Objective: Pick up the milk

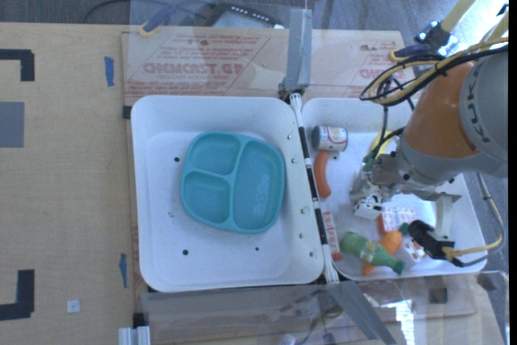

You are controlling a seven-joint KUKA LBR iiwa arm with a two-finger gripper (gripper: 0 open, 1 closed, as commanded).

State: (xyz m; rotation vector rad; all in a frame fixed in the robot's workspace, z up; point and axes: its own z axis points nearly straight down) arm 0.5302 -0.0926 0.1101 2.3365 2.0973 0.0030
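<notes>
The milk [369, 208] is a small white carton with dark spots, lying in the right bin [349, 111] near its middle. My gripper [365, 188] hangs from the grey and orange arm directly over the carton's upper edge and hides part of it. Whether it touches the carton cannot be made out.
The right bin also holds a silver can [330, 138], an orange sausage [322, 174], a green bottle [368, 247], a small orange fruit [392, 241] and a red-and-white packet [397, 218]. A teal divided plate [233, 182] lies in the left bin [153, 254]. Yellow cables [386, 81] loop above the arm.
</notes>
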